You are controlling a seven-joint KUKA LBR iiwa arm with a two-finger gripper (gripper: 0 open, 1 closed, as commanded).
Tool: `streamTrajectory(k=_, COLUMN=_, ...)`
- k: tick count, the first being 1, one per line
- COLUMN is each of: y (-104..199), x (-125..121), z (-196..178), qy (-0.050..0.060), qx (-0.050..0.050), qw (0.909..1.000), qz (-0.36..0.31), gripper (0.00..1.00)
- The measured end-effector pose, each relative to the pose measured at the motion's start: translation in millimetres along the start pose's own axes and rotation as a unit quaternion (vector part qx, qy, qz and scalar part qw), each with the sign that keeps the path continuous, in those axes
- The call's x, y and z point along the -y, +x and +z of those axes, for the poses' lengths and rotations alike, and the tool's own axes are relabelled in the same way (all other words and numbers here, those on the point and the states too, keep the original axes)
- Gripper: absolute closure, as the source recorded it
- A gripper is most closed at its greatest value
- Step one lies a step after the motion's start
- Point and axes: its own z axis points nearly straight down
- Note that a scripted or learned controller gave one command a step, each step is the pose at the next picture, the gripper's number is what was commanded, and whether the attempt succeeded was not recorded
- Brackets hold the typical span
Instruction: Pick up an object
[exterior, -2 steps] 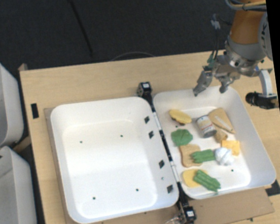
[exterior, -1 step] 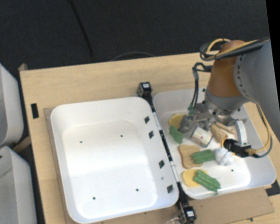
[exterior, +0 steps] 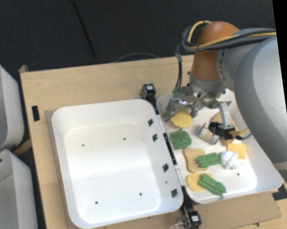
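Note:
My gripper (exterior: 182,106) is low at the far end of the right bin (exterior: 249,178), close to the divider between the bins. Directly in front of it lies a yellow piece (exterior: 182,120), touching or nearly touching the gripper. A green leafy piece (exterior: 180,139) sits just nearer than that. Further along the bin are a tan piece (exterior: 192,157), a long green piece (exterior: 208,160), a white object (exterior: 228,160), a yellow block (exterior: 236,149), a yellow disc (exterior: 193,183) and another green piece (exterior: 212,185). I see nothing lifted.
The left bin (exterior: 113,162) lies beside the right one, with small clips along the shared rim. The arm's grey body (exterior: 259,96) overhangs the right bin's right side. Wooden bench edge (exterior: 43,150) runs on the left.

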Motion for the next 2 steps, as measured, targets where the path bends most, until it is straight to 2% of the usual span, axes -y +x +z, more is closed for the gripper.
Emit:
streamTrajectory(k=1, y=-4, x=2, z=-10, qy=0.002, qx=0.001, qw=1.0, qz=0.001, gripper=1.0)
streamTrajectory(k=2, y=10, x=11, z=-25, qy=0.003, qx=0.001, qw=1.0, qz=0.003, gripper=1.0)
